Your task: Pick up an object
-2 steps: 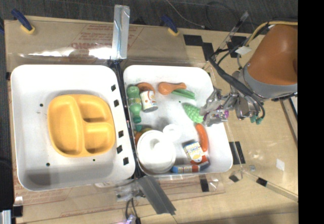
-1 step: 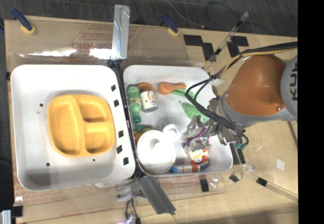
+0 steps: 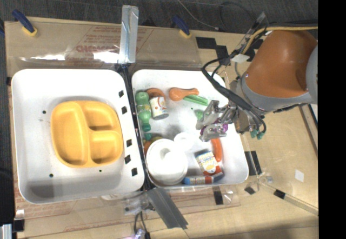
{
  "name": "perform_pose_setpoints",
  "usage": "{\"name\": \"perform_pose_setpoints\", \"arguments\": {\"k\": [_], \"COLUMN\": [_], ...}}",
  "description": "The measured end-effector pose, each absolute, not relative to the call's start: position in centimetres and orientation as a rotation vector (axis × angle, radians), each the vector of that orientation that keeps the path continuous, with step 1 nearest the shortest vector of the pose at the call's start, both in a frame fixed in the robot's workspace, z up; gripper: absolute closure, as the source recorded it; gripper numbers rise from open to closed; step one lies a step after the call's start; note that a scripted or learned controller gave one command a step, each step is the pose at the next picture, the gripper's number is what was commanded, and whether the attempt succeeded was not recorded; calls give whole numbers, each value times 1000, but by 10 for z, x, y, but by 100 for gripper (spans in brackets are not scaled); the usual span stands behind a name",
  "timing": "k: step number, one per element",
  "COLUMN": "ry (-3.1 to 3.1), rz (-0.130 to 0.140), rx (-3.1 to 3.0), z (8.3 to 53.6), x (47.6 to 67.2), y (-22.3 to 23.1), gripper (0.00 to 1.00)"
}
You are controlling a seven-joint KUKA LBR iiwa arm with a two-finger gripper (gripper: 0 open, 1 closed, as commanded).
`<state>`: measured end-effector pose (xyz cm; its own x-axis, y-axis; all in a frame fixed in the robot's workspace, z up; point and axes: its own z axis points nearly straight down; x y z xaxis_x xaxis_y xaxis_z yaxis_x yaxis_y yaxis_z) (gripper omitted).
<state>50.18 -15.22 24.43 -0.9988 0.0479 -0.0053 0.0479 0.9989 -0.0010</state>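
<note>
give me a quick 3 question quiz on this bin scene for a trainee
1. True or false: the yellow divided tray lies in the right bin.
2. Multiple choice: the gripper is above which bin? A) the left bin B) the right bin C) neither, it is over the bare bench
3. Fill in: the white round container sits near the ____ edge of the right bin, the edge toward the bottom of the view.

Key
1. False. The tray lies in the left bin.
2. B. It is over the right bin, close to an orange-red object.
3. Front (bottom) edge, left of a small labelled packet.
</note>
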Motion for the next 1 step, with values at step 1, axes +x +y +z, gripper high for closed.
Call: {"name": "perform_pose_setpoints", "arguments": {"k": [1], "ry": [3141], "rz": [2], "rx": [-137], "z": [162], "x": [477], "y": [-142], "gripper": [100]}}
